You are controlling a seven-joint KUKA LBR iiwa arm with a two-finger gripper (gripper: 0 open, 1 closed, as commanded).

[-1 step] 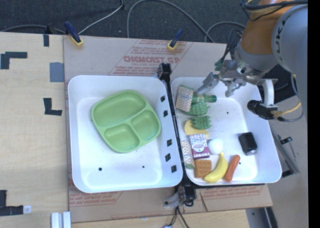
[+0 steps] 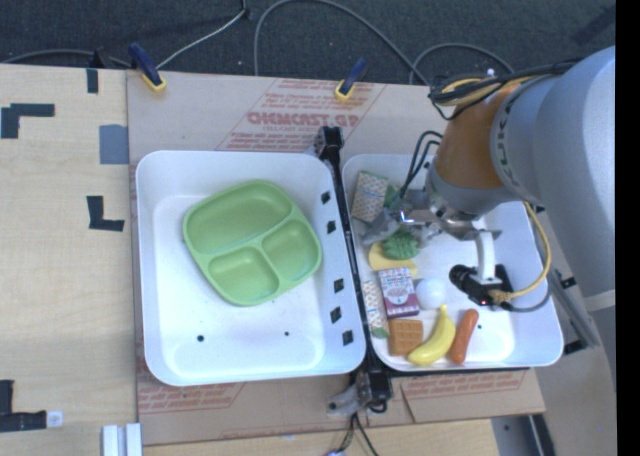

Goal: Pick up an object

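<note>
From above, two white bins sit side by side on a sheet of cardboard (image 2: pixel 250 119) clipped to the bench. The left bin (image 2: pixel 165 274) holds a green divided plate (image 2: pixel 252 241), lying flat and a little askew, towards the bin's far half.

The right bin (image 2: pixel 525 339) carries all the small things. Along its left side, from far to near: a pale packet (image 2: pixel 369 194), a green leafy piece (image 2: pixel 401 244), a small carton (image 2: pixel 397 290) with a purple label, and a brown cracker (image 2: pixel 404 335). Just right of the cracker lies a banana (image 2: pixel 434 339), and touching its right side an orange carrot (image 2: pixel 463 335). A white egg (image 2: pixel 431 292) rests between the carton and the banana.

The arm (image 2: pixel 520 144) comes in from the right, its orange band over the far part of the right bin. The gripper (image 2: pixel 408 220) hangs low over the leafy piece and the packet, close above them. Whether its fingers are parted or closed I cannot tell; the wrist and cables (image 2: pixel 500 289) crowd that spot. Nothing can be seen held between them.
</note>
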